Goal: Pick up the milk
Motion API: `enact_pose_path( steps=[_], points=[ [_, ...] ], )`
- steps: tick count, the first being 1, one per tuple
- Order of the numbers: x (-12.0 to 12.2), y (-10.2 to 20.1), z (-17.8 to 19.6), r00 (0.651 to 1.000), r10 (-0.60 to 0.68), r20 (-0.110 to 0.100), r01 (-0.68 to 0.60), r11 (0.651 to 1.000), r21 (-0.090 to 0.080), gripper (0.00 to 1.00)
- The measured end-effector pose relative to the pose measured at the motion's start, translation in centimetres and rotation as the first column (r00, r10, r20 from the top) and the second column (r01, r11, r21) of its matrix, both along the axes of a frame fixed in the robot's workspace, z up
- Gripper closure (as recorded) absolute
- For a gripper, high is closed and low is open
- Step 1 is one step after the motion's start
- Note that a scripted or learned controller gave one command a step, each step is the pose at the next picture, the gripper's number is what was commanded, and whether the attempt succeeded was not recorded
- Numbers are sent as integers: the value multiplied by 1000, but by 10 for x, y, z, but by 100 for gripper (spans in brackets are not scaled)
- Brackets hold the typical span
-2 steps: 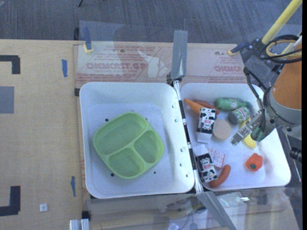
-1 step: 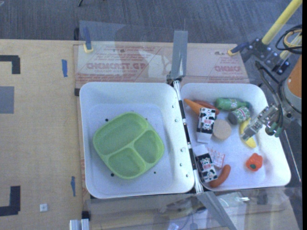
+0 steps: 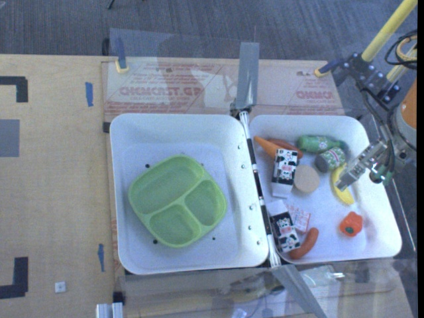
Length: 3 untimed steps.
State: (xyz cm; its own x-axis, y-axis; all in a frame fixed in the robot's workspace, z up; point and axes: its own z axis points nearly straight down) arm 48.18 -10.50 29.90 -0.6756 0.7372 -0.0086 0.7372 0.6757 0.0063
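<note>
Camera view: milk (image 3: 285,171) lengthwise up-down, slightly tilted.

Arm reaching in from right, gripper (image 3: 353,171) low — tilted leftward

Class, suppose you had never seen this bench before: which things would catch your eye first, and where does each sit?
The bright green divided tray lies alone in the left bin. The right bin holds a crowd of toy foods, among them two cow-patterned milk cartons, one by the divider and one at the near edge. The hand hovers over the banana at the right.
</note>
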Motion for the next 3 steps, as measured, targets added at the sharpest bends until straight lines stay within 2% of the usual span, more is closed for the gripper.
enact_pose_path(
  steps=[3],
  points=[
    [4,-2,32,1000,-4,17,5,1000,-3,100]
  ],
)
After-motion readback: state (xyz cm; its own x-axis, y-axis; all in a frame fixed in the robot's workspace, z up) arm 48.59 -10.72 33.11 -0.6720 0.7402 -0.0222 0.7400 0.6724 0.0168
